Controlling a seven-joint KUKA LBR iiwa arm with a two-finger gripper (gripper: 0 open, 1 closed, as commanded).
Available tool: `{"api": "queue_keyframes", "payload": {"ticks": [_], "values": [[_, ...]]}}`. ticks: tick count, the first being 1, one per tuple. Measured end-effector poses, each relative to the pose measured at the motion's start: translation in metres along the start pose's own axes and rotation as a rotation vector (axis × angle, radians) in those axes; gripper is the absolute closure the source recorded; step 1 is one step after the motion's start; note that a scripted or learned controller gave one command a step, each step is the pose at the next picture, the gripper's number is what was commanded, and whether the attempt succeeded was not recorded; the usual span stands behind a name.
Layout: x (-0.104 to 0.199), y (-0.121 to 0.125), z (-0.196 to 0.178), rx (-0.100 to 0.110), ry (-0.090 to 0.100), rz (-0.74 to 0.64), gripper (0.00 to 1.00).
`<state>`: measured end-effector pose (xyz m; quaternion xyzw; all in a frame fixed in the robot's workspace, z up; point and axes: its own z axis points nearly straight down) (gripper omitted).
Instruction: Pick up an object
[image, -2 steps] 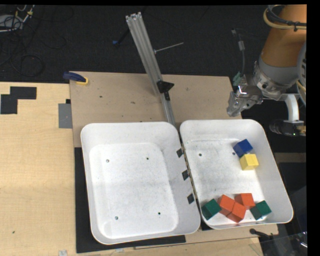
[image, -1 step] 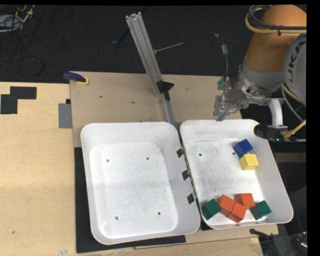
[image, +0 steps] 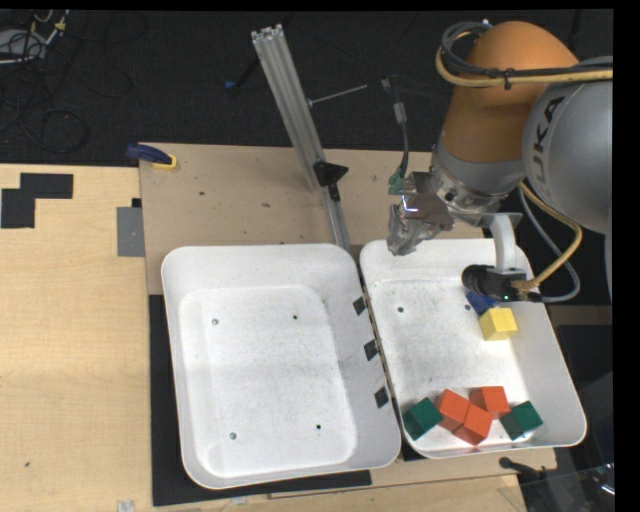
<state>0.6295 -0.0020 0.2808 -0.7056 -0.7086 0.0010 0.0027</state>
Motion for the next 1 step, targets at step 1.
{"api": "queue_keyframes", "payload": {"ticks": [1], "values": [[0.0546,-0.016,0.0231,0.001,-0.001,0.0,1.0]]}}
